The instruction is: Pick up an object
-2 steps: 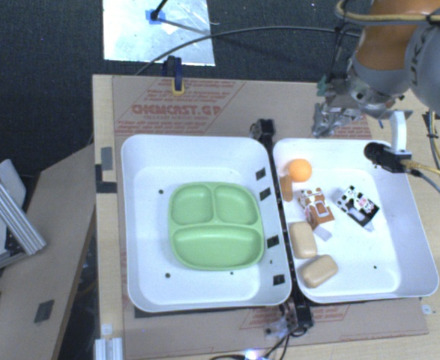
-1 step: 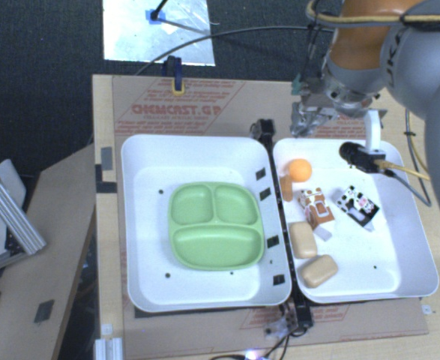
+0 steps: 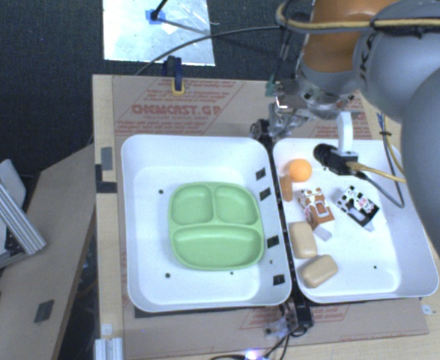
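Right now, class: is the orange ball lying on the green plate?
No. The orange ball lies in the right bin, while the green plate sits in the left bin.

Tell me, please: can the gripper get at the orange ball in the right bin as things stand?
Probably yes. The orange ball lies uncovered, and the gripper is above the bin's far edge.

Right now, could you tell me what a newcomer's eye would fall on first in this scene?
First, the green divided plate lying alone in the middle of the left bin. Next, the big grey arm with its orange band looming in from the upper right, above the far edge of the right bin. Then the small clutter there: an orange ball, two tan blocks and a black-and-white object.
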{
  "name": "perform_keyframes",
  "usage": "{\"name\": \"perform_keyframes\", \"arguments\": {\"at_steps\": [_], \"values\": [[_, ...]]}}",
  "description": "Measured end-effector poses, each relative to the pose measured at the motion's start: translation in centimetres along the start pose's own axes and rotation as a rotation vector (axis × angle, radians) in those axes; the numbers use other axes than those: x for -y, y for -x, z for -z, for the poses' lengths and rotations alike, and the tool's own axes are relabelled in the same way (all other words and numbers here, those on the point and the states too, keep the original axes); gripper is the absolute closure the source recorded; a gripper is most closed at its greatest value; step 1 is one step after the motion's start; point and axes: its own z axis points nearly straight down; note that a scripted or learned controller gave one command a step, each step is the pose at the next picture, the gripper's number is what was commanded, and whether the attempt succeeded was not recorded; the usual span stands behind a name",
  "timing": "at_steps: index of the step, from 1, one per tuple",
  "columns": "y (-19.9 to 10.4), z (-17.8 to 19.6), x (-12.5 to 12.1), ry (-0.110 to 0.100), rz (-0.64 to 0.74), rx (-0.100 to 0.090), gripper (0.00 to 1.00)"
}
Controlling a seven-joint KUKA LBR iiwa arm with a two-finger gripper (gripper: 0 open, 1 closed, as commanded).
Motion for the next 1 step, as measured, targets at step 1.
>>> {"name": "perform_keyframes", "arguments": {"at_steps": [1], "values": [[-5.12,0.37,-0.39,0.002,0.0,0.0,1.0]]}}
